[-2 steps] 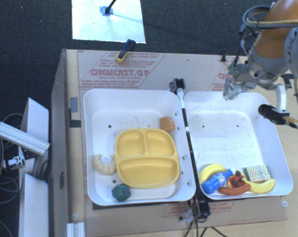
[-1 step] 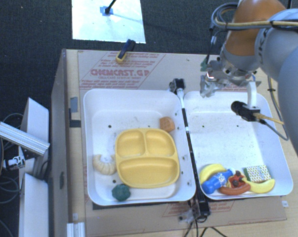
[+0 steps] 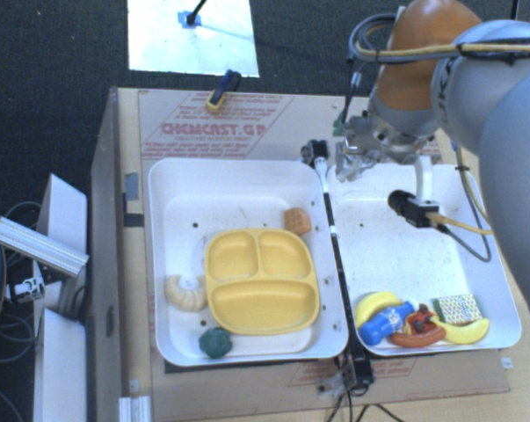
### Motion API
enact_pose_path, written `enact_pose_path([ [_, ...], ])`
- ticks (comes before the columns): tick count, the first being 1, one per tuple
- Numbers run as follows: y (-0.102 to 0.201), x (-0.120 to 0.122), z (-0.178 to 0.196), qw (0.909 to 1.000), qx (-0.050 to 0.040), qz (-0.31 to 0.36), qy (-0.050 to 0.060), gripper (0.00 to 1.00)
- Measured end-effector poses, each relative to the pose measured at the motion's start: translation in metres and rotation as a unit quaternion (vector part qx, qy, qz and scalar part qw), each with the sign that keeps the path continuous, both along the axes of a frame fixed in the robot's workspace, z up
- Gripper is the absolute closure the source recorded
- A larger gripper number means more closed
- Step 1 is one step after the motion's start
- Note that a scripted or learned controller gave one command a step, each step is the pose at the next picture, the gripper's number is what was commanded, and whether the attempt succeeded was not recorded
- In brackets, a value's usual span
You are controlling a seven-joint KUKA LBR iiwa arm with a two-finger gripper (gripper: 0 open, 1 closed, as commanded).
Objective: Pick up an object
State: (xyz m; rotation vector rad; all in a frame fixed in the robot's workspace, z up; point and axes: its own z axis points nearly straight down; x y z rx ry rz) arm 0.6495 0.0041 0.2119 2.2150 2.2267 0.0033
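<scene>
Toys (image 3: 420, 320) sit untouched in the right bin's (image 3: 502, 323) near corner. Your gripper (image 3: 357, 161) hovers far off, grip unclear; nothing's picked yet.

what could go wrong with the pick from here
1. The hand hangs at the right bin's far edge, away from the toys crowded in its near corner: the bottle, bananas and sausage touch, so a grab may slip or catch two.
2. The cable trailing over that bin might snag.

Two white bins (image 3: 247, 176), one yellow tray (image 3: 263, 280), two bananas (image 3: 376, 305).
</scene>
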Motion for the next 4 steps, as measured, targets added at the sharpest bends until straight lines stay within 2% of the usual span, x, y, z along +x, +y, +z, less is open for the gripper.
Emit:
enact_pose_path([
  [1, 0.088, 0.019, -0.028, 1.0, 0.0005, 0.0, 0.0, 1.0],
  [2, 0.042, 0.02, -0.019, 1.0, -0.0009, -0.002, 0.0, 1.0],
  [3, 0.111, 0.018, -0.087, 1.0, 0.0003, 0.0, 0.002, 1.0],
  [4, 0.142, -0.038, -0.088, 1.0, 0.0001, 0.0, 0.001, 1.0],
])
